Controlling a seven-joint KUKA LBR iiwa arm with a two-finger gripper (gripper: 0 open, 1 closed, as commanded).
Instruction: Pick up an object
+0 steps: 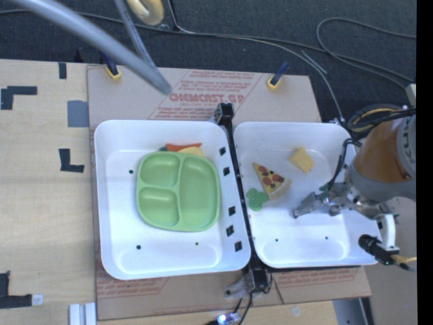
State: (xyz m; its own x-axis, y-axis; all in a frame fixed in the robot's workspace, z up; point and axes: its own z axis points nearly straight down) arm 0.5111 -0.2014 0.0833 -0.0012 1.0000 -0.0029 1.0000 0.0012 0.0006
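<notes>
In the right bin (pixel 306 258) lie a toy pizza slice (pixel 270 179), a yellow cheese block (pixel 302 160) and a small green leafy piece (pixel 256 199). My gripper (pixel 302 209) hangs low over the middle of this bin, pointing left. It is to the right of and slightly below the pizza slice, a short gap away, and touches none of the objects. The arm's orange band (pixel 377 156) is above the bin's right side.
The left bin (pixel 162 263) holds a green divided plate (pixel 179 190), with an orange piece and a yellow piece (pixel 184 147) tucked behind its far edge. A black divider (pixel 233 181) runs between the bins. Cables cross the dark floor at the back.
</notes>
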